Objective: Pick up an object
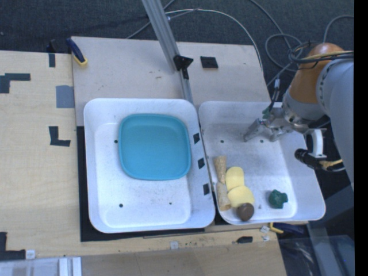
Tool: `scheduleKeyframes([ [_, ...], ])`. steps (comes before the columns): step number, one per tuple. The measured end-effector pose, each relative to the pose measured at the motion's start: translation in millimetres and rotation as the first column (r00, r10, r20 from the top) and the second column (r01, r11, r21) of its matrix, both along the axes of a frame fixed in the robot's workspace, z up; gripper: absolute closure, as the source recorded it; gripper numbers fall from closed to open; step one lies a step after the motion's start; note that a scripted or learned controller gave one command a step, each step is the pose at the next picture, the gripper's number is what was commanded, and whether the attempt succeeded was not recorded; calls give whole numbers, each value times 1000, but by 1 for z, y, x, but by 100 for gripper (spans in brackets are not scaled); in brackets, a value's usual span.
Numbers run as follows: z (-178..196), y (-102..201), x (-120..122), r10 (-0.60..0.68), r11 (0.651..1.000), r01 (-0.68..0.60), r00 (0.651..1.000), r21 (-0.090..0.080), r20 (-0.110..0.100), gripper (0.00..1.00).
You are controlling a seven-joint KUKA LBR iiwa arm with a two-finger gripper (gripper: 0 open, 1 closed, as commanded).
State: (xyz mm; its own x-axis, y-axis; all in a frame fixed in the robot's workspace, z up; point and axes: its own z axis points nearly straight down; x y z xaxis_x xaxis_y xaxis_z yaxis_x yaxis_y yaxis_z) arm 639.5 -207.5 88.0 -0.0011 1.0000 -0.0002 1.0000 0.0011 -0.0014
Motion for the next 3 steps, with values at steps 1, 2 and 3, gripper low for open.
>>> scheduleKeyframes([
  [1,11,0,0,0,1000,0,1000,-1,1,100],
  [2,74,0,5,0,1000,0,1000,-1,6,100],
  [3,129,10,7,0,1000,0,1000,-1,6,100],
])
